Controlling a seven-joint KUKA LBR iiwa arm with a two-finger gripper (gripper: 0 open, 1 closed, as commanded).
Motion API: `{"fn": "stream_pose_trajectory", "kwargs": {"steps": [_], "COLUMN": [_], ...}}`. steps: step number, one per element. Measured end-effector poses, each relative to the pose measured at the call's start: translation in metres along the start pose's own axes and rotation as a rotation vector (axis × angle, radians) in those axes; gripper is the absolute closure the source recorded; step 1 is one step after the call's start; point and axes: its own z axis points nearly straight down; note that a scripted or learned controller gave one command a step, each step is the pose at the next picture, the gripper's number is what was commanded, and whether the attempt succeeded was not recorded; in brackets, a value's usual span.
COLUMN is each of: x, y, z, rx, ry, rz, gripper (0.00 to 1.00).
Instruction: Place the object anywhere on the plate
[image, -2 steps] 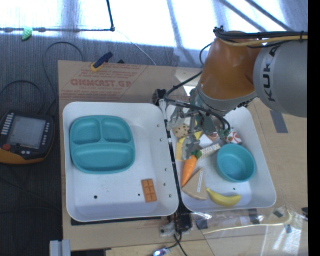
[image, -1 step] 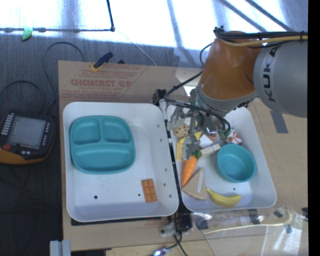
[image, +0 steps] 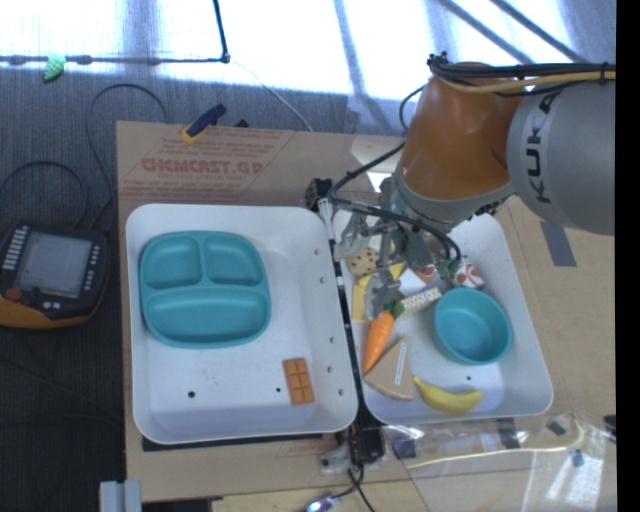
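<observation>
- "KUKA" lettering on grey arm (image: 565, 150), upper right
- "CHEMCAST GP" on brown board (image: 205, 165)
- gripper (image: 385, 255) state: can't tell
- orange carrot (image: 377, 340) in right white bin (image: 525, 385)
- teal divided plate (image: 204, 287) centre-left

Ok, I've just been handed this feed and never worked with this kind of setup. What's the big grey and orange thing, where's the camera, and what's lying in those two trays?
There is one camera, fixed above the bench and looking down at a slant. The grey and orange bulk at the upper right is a robot arm reaching in from that side. Its hand hangs low over the right bin, among the items there. I cannot tell from here whether it grips anything.

The right bin holds a teal bowl, a carrot, a banana, a pale wedge-shaped piece and some small items under the hand that are too cluttered to name.

The left bin holds the teal divided plate, which is the target, and a small orange waffle-like block lying apart from it.

Left of the bench sits a handheld control pad.
</observation>
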Motion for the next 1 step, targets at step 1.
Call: {"fn": "stream_pose_trajectory", "kwargs": {"steps": [1], "x": [0.0000], "y": [0.0000], "z": [0.0000], "rx": [0.000], "ry": [0.000], "rz": [0.000], "gripper": [0.00]}}
